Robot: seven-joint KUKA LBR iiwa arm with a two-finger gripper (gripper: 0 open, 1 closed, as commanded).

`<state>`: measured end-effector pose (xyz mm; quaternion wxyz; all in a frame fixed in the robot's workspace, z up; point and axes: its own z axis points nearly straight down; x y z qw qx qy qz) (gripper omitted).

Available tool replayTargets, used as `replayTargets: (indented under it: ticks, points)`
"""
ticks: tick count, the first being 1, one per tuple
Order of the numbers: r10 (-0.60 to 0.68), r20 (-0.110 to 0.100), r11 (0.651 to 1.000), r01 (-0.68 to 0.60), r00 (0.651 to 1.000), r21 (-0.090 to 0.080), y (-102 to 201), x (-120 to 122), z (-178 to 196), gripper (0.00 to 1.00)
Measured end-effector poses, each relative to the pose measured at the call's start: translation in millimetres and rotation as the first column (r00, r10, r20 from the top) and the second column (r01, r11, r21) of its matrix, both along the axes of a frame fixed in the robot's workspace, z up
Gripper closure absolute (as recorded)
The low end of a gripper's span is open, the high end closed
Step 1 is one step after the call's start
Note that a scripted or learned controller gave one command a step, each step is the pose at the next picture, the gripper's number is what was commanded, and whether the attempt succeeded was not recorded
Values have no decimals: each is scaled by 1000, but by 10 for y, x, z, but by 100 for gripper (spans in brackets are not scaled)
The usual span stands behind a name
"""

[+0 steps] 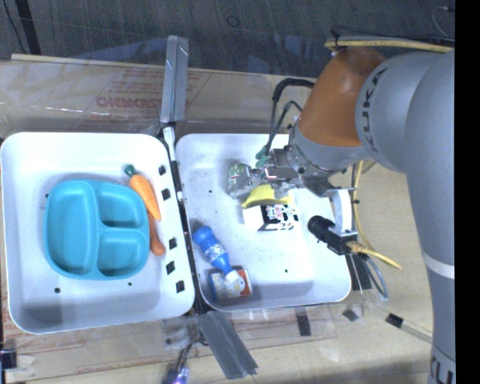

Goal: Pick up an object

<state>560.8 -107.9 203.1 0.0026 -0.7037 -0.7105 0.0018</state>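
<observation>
The grey arm with its orange band (348, 94) reaches in from the right over the right-hand shallow white bin (328, 282). The left-hand shallow white bin (32, 294) holds a light blue plastic tray with three compartments (96, 229) and, just beside the tray's right edge, an orange toy carrot with a green top (148, 202). The gripper (264, 174) hangs low in the right bin, above a yellow banana-shaped object (262, 194) and a black-and-white patterned card (278, 215); whether its claw is spread or pressed together I cannot tell. Nearer the bin's front lie a blue plastic bottle (211, 249) and a small red-labelled can (230, 283).
</observation>
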Motion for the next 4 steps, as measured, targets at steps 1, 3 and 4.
replayTargets:
  ticks: [1,3,4]
  points:
    - [5,-1,1000,-5,1000,0,-311,271,-745,0]
    - [55,7,999,-55,998,-2,-268,630,-991,100]
    - [91,6,996,-91,996,-1,-98,957,260,100]
